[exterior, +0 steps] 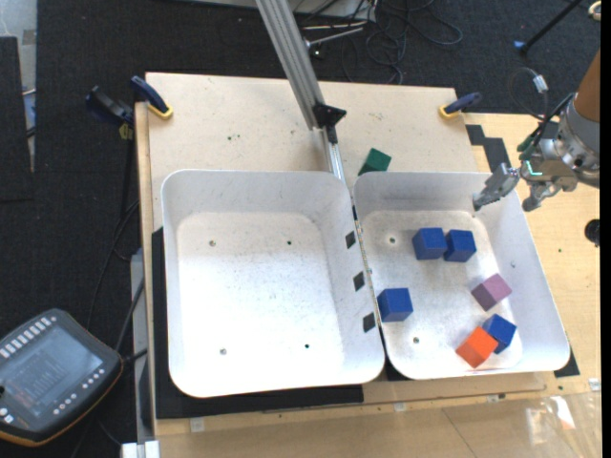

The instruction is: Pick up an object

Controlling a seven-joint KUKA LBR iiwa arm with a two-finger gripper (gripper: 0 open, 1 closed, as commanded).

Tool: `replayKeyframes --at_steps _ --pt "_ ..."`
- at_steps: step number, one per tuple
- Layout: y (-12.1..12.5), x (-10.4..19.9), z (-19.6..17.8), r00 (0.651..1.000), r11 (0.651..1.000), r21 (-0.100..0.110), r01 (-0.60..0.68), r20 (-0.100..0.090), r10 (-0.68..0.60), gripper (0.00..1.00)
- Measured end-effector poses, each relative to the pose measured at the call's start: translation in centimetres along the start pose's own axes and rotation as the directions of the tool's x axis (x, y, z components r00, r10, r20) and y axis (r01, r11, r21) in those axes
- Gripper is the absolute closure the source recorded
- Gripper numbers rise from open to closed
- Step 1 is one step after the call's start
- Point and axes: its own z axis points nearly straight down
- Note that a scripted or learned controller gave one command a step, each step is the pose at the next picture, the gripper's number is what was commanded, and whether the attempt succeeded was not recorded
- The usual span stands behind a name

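Note:
The right bin (535,284) holds several small blocks. Two blue blocks (429,243) (460,245) sit side by side near its middle. A third blue block (394,303) lies by the left wall. A purple block (491,291), an orange block (476,347) and one more blue block (500,332) cluster at the near right. My gripper (514,190) hangs over the bin's far right rim, up and to the right of the blue pair. It is open, with nothing between its fingers.
A green block (375,162) lies on the bench just behind the bins. The left bin (191,198) sits beside the right one. A slanted metal bar (291,51) crosses the back of the bench. Clamps (151,98) (460,105) mark the far corners.

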Motion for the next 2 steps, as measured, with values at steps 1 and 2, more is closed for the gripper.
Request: replayKeyframes --at_steps 1,2 --pt "0.1 0.0 -0.2 1.0 1.0 -0.004 0.002 0.002 -0.002 0.0" --pt "-0.1 0.4 6.2 1.0 1.0 0.002 0.0 -0.001 0.0 0.0"
